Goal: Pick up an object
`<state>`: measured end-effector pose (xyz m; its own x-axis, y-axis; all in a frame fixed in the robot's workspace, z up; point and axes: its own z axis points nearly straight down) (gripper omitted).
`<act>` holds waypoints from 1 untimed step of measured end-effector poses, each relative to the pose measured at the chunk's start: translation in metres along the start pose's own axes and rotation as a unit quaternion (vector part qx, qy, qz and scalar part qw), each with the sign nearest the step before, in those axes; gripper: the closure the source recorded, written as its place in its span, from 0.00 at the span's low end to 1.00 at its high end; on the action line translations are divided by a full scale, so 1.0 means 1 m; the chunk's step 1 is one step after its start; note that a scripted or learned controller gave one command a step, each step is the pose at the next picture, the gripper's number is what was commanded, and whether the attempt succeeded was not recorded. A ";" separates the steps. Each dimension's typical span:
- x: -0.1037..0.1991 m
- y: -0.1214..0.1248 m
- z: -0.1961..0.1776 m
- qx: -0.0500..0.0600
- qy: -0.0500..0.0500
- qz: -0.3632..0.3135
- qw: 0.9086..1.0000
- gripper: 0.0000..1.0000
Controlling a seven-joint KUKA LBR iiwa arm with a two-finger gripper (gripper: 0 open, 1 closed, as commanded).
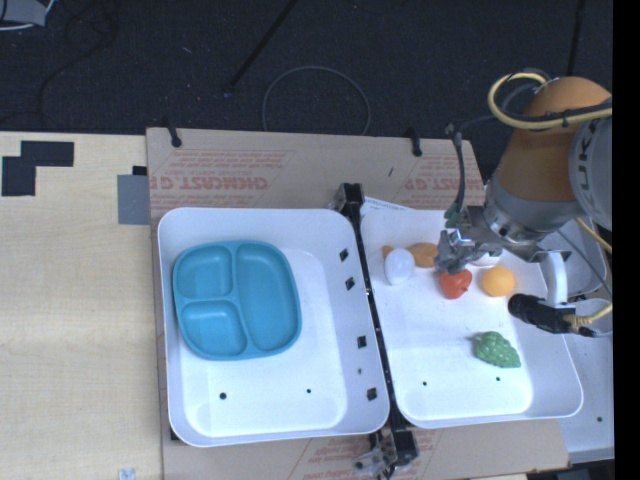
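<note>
In the right bin point(450, 388) lie a white egg-like ball point(399, 265), an orange piece point(424, 255) behind it, a red strawberry-like object point(455, 284), an orange ball point(496, 281) and a green leafy toy point(497, 349). My gripper point(457, 255) hangs low over the bin's far side, directly above the red object and between the orange piece and the orange ball. Whether anything sits between its fingers is hidden by the gripper body.
The left bin point(250, 398) holds a blue divided plate point(237, 299). A black divider point(365, 318) runs between the two bins. Cardboard point(270, 173) lies under both, and pale wood benchtop point(70, 318) stretches to the left.
</note>
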<state>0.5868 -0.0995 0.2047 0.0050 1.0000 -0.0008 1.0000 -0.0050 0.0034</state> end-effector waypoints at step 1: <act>-0.011 -0.001 -0.056 0.000 0.000 0.001 1.000 1.00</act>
<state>0.5852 -0.1103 0.2609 0.0079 1.0000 -0.0014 1.0000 -0.0078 0.0036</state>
